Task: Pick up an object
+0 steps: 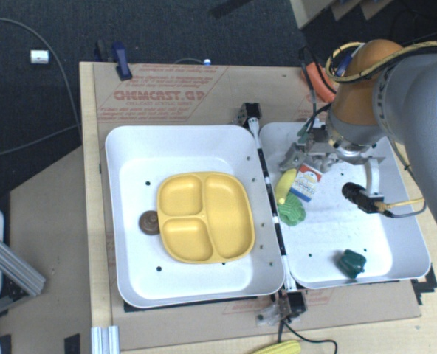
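Yellow divided plate (204, 217) in left bin (122, 150), brown disc (149, 222) at its nine o'clock, gripper (309, 155) over right bin (403, 253), we cannot tell its grip, green block (352, 262) at five o'clock.

We're in a robotics lab: grey KUKA arm (414, 109) over two white bins (122, 198) on a plywood bench (93, 124), loose cables (26, 43) across dark carpet (41, 6), aluminium framing (8, 260).

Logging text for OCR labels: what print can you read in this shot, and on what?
"CHEMCAST GP": large red print on the brown board under the bins, readable though faint.
Smaller red lines above and below it: too blurred to read.
Box by the gripper, red, white and blue label: too small to read.
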Tool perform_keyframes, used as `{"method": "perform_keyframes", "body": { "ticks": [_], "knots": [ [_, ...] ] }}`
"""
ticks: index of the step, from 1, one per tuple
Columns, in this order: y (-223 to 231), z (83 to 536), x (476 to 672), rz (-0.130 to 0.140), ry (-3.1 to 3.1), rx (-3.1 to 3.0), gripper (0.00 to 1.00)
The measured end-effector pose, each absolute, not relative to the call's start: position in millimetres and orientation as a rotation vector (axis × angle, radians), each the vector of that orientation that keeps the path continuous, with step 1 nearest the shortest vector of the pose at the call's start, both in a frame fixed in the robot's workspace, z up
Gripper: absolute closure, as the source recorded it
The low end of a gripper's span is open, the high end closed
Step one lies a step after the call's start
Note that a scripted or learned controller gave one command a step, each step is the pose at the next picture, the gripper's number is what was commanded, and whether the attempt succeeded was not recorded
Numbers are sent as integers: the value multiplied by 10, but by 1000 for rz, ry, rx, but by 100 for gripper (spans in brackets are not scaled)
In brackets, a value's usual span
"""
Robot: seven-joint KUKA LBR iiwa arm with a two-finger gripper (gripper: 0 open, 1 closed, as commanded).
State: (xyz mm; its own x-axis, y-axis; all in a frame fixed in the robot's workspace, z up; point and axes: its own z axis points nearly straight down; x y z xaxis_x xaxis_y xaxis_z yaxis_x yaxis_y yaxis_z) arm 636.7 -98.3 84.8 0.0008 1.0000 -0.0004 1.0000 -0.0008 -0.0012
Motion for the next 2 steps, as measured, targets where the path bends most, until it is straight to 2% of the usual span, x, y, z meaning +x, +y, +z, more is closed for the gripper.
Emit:
{"method": "perform_keyframes", "body": {
  "ticks": [1, 2],
  "knots": [
    [-1072, 851, 6669, -1, -2224, -2222, 0],
    [-1770, 844, 5683, 2, -2220, -2224, 0]
  ]
}}
